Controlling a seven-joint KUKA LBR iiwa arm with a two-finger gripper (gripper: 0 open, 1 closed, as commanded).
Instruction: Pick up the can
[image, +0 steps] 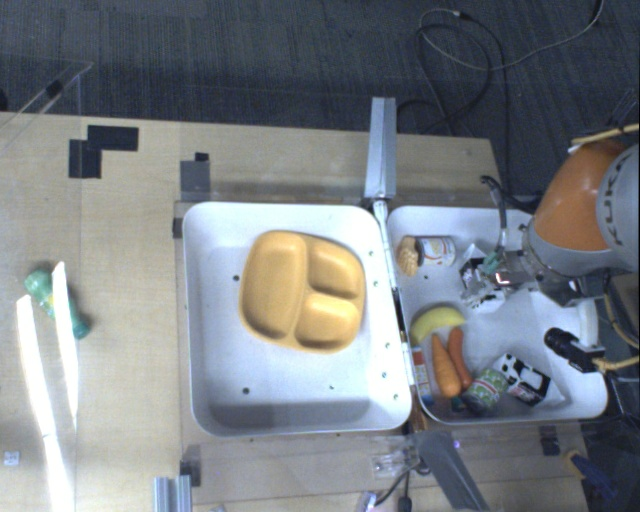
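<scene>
We see the can (435, 250) lying on its side in the right bin (530, 325), at the far end, near the wall shared with the left bin (290, 385). It is pale with a tan label and sits just beside a tan, peanut-shaped thing (407, 257) on its left. The gripper (487, 275) is low in the same bin, near the can on its right and apart from it, with nothing visibly between them. We cannot tell whether the gripper is apart or together, because it is too small and cluttered here. The arm (585, 205) comes in from the right, its orange band over the bin's far right corner. Nearer the camera in the right bin there is a yellow-green fruit (438, 322). Below that are two carrots (447, 365) side by side, close to the left wall. Then comes a green-labelled item (487, 388), and a black-and-white item (525, 378) is just beside it, near the front wall. The left bin holds a yellow three-part tray (302, 290), roughly centred. Out on the bench (120, 400), well left of both bins, we see a small teal thing (45, 290).
</scene>
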